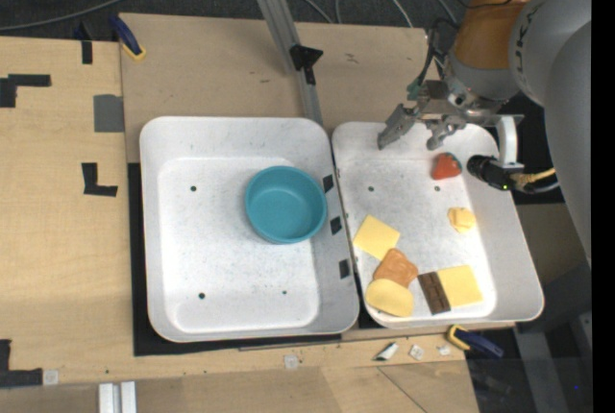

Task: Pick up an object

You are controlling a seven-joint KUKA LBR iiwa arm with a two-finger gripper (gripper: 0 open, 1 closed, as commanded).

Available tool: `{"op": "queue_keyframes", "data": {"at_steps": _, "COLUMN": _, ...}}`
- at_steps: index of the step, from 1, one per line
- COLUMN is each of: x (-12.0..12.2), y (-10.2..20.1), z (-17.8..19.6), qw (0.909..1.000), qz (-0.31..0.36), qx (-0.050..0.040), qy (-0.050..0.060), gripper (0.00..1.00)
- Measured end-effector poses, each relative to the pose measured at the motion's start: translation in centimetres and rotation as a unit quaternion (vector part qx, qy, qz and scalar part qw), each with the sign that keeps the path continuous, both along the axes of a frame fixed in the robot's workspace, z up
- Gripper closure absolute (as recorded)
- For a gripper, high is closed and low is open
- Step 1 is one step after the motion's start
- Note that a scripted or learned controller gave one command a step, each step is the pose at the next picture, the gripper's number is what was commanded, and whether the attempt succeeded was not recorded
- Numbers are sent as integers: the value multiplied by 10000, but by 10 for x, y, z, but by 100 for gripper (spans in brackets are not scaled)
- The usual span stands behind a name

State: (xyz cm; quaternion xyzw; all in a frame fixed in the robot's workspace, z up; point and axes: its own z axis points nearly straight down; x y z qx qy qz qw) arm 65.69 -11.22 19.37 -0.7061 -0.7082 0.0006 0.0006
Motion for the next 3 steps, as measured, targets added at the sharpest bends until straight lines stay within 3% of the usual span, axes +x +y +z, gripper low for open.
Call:
{"op": "queue_keyframes", "data": {"at_steps": 1, "x": 0, "y": 0, "z": 0, "qw": 10000, "qz": 1, "qx": -2, "qy": 1, "gripper": 0}}
{"op": "queue_keyframes", "data": {"at_steps": 3, "x": 1, "y": 6, "z": -108, "qw": 10000, "qz": 2, "qx": -8, "qy": 7, "gripper": 0}}
